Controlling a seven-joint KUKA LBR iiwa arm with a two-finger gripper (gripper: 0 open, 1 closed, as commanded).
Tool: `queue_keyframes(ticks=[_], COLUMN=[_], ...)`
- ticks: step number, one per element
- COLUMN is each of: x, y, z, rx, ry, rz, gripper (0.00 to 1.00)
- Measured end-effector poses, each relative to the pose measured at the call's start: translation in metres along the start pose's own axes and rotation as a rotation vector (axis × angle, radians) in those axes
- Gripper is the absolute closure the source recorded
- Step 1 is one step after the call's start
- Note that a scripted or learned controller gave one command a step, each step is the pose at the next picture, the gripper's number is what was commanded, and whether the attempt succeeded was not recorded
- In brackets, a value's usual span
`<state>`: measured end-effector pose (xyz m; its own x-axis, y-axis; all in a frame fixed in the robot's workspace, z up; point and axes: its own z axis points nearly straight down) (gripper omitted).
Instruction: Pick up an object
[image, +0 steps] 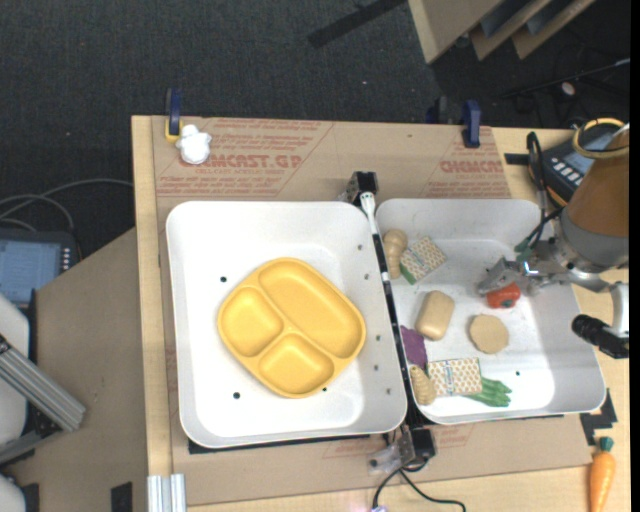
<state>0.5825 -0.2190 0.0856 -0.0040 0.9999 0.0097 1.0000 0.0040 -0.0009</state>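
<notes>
Currently the pincer (503, 283) sits low in the right bin (560, 385), directly over a small red object (504, 296), its grip state indeterminate, so the lift appears not yet done.

Robotics lab — clamped bench (300, 150), bins (200, 300)

Glossy yellow plastic plate (290, 325), matt white bins (190, 300)
</notes>
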Motion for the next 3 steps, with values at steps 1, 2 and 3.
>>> queue_keyframes(ticks=[1,2,3], x=[-0.004,0.057,0.116], y=[0.000,0.025,-0.006], z=[-0.010,0.001,0.000], rx=[-0.003,-0.005,-0.004], ry=[-0.010,-0.011,-0.009], rz=[0.002,-0.001,0.001], gripper=[1.00,1.00,1.00])
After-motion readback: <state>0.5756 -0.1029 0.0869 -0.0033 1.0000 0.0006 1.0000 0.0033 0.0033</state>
